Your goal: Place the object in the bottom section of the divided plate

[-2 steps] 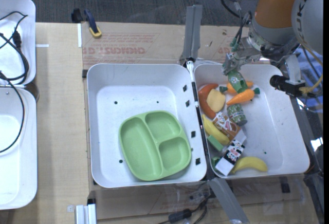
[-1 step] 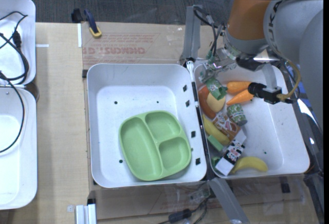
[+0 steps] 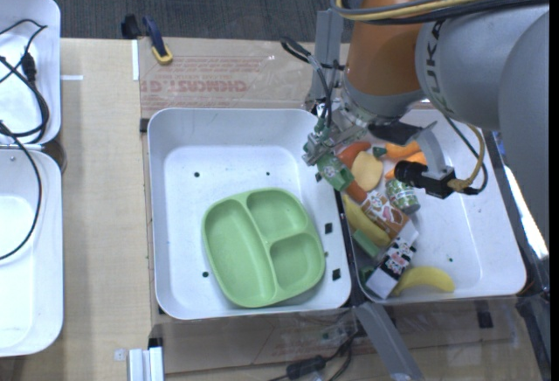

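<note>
The gripper (image 3: 321, 146) hangs right of the frame's centre, over the wall between the two bins. I cannot tell its state or whether it holds something. The green divided plate (image 3: 262, 245) lies in the left bin (image 3: 175, 196). Toy foods, among them a banana (image 3: 425, 280), lie heaped in the right bin (image 3: 489, 239).

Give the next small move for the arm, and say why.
Probably lower the tool into the pile of toy food and attempt a grasp: it hangs at the right bin's left edge, and the green divided plate holds nothing.
</note>
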`<state>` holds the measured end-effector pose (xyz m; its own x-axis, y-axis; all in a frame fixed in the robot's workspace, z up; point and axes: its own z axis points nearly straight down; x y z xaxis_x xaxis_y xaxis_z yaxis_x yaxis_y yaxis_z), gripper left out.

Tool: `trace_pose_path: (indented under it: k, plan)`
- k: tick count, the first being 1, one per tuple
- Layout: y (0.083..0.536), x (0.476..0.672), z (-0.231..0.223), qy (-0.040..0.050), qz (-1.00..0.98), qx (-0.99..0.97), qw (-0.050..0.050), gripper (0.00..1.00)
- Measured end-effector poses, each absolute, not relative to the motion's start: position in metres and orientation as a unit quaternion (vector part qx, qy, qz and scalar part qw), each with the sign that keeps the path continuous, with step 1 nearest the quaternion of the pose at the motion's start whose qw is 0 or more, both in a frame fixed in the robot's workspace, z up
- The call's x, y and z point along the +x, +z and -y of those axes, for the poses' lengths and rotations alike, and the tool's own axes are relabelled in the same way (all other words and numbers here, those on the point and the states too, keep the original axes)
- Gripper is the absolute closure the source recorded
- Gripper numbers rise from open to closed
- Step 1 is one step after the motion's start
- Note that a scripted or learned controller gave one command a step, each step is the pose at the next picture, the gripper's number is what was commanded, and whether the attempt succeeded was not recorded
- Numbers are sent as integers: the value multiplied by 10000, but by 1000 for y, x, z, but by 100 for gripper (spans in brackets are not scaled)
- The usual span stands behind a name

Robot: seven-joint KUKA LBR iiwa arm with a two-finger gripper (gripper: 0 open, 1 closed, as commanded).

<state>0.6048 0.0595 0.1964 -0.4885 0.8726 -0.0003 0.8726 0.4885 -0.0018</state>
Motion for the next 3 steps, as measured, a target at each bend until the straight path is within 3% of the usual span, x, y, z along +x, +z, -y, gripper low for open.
trace_pose_path:
  k: [1,2,3]
  plan:
    - [151,580,-129,13,8736,-4866,7,100]
    - [162,502,-198,16,8867,-4624,9,100]
    - [162,502,-197,15,8865,-4628,7,0]
